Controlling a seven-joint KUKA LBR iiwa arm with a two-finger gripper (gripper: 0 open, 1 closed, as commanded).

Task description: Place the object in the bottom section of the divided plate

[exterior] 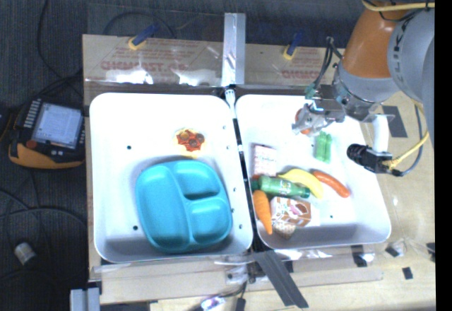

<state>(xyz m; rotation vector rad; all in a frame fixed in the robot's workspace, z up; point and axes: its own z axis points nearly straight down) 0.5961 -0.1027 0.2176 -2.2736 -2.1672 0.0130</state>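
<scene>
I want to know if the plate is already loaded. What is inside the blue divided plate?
The blue divided plate in the left bin shows bare blue sections. The small red item lies on the bin floor beyond it, apart. Under the plate is hidden.

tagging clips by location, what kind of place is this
Probably a robotics lab bench: a robot arm over two white bins, toy food such as a banana beside a blue divided plate, and loose cables on grey carpet.
</scene>
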